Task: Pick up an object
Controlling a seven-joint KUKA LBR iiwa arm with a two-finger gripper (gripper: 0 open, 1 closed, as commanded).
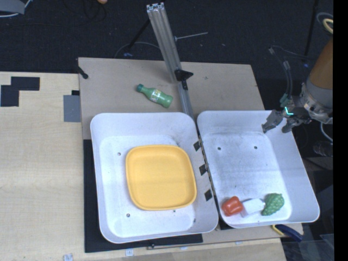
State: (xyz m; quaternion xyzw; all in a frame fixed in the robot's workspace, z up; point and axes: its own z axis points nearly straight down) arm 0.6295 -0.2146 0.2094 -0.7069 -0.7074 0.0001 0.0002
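Note:
Three small objects lie in the near corner of the right bin: a red pepper-like piece, a white block and a knobbly green piece, close together. My gripper hovers over the bin's far right corner, well away from them. Its two dark fingers are spread open with nothing between them. A yellow square plate lies flat in the left bin.
A small green bottle lies on its side on the bench behind the left bin. A slanted aluminium rail runs from the back down to the gap between the bins. Black clips sit along the divide.

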